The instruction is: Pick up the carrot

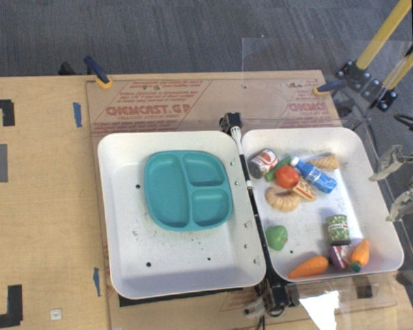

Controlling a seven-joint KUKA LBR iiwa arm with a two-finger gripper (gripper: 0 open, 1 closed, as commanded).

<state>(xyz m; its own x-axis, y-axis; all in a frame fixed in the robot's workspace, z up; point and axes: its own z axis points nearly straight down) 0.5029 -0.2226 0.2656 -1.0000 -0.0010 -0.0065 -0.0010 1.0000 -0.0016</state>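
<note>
From my station, starting at the left: the left bin (120, 219) holds a teal divided plate (188, 190), lying flat near the bin's middle, three compartments showing.

Across the divider, the right bin (384, 245) carries the clutter. Nearest the divider is a green rounded piece (276, 237), alone on the floor of the bin. Above it, toward the far wall, is a tight group: a red and white can (263, 162) on its side, a red tomato (287, 176) just beside it, a tan pastry (282, 200) below the tomato, and a blue bottle (318, 177) lying slantwise to the tomato's right.

The carrot (308, 266) lies on its side along the near wall of the right bin, pointed end toward the divider, thick end toward a purple can (339, 256) that it seems to touch. A green-labelled can (337, 228) stands just above that one. Further right, in the near right corner, sits a second, smaller orange piece (360, 252) with a green end, close beside the purple can.

The gripper's state I cannot tell from this feed, so I cannot place the carrot against it.
</note>
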